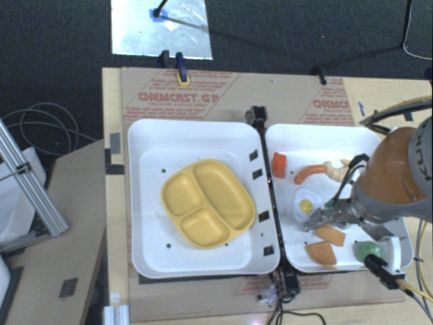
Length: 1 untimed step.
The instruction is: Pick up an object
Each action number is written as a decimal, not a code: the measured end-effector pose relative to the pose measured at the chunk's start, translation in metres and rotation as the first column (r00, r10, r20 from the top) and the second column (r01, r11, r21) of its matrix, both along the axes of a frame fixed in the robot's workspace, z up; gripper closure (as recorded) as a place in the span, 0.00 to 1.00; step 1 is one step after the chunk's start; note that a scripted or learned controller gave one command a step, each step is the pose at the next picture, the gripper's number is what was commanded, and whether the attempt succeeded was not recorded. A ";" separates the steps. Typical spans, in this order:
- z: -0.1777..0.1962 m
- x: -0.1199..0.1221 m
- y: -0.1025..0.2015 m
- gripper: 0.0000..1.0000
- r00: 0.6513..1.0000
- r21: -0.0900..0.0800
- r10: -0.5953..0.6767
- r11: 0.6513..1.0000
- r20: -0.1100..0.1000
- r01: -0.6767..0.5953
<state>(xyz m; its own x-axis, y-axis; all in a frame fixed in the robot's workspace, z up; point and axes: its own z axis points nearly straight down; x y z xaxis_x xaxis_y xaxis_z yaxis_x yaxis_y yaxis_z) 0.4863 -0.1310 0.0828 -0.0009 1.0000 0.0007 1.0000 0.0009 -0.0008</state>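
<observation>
the gripper (pixel 314 220) sits low inside the right bin (pixel 287 181), at the near edge of a toy fried egg (pixel 306 204) and just beside an orange wedge (pixel 331 235); whether it is spread or pressed together cannot be told, since the tip is dark and small against the bin floor; no item is seen lifted, so the pick is judged not yet done; what is left is to close on one item and raise it clear of the bin; the likeliest target is the fried egg, a flat white disc with a yellow centre, lying flat on the bin floor; a second orange wedge (pixel 321 252), a green piece (pixel 369 249), a red-orange sausage (pixel 311 173) and a small red block (pixel 279 163) also lie in the right bin; the left bin (pixel 145 181) bears a yellow divided plate (pixel 208 202).
</observation>
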 end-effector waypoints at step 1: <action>0.002 0.034 0.008 0.00 1.000 -0.001 0.005 1.000 0.005 -0.005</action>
<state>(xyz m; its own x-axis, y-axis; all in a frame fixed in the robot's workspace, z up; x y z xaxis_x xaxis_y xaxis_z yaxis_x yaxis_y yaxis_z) 0.5205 -0.1231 0.0849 -0.0060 1.0000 -0.0008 1.0000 0.0060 0.0042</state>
